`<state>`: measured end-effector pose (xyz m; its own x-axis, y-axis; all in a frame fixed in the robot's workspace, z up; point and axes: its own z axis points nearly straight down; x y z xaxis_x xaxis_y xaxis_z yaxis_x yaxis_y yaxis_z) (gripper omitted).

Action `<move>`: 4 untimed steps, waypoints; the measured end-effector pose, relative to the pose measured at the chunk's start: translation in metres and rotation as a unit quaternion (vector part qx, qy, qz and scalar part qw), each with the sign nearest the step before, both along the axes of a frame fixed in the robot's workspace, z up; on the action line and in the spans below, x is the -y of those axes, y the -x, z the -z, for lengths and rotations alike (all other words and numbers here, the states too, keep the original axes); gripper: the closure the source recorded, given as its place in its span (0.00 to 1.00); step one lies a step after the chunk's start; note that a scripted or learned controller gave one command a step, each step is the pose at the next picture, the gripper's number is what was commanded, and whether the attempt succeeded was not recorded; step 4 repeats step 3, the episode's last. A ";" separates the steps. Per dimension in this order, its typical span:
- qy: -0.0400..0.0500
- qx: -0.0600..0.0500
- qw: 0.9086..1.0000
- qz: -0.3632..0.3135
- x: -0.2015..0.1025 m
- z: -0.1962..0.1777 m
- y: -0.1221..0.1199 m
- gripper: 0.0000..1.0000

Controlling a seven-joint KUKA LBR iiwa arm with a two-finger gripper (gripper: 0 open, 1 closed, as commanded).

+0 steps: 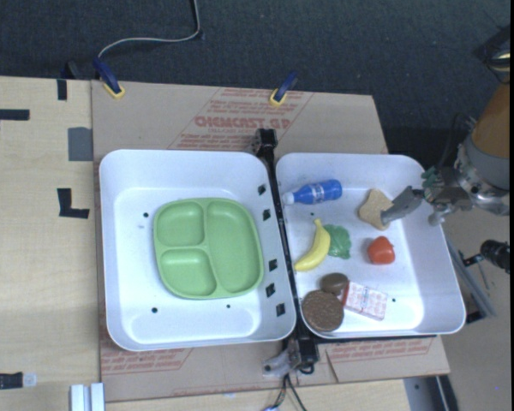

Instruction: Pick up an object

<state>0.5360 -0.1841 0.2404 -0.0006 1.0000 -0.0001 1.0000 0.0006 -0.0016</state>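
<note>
The tan, wedge-shaped piece of toy bread [374, 207] is the object nearest the two-finger gripper [399, 206], lying in the right-hand shallow white plastic bin [437, 268] and just beside the dark fingertip that slants down toward it. Whether that tip touches the bread cannot be told, and nothing is seen held between the fingers; how wide they stand cannot be told either.

Below the gripper, close by, sits a small red toy tomato [380, 250]. Farther out from the gripper, toward the divider between the bins, lie a blue plastic bottle with a white cap [316, 193], a yellow toy banana [314, 247] and, touching the banana, a green leafy toy vegetable [338, 243]. Well below the gripper, near the bin's lower rim, are two brown round discs [325, 302], one partly over the other, and a flat pink-and-white packet [365, 300] beside them.

The left-hand white bin [120, 229], far from the gripper, holds a light-green three-compartment plastic plate [208, 247], lying flat in its middle.
</note>
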 end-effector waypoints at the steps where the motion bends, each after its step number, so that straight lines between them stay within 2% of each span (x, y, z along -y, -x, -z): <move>1: -0.001 -0.002 1.000 0.000 0.008 0.139 0.002 0.00; 2: -0.001 -0.001 1.000 0.000 0.008 0.128 0.001 1.00; 3: 0.000 0.008 1.000 -0.001 -0.082 0.150 -0.048 1.00; 4: 0.000 0.008 1.000 -0.001 -0.082 0.150 -0.048 1.00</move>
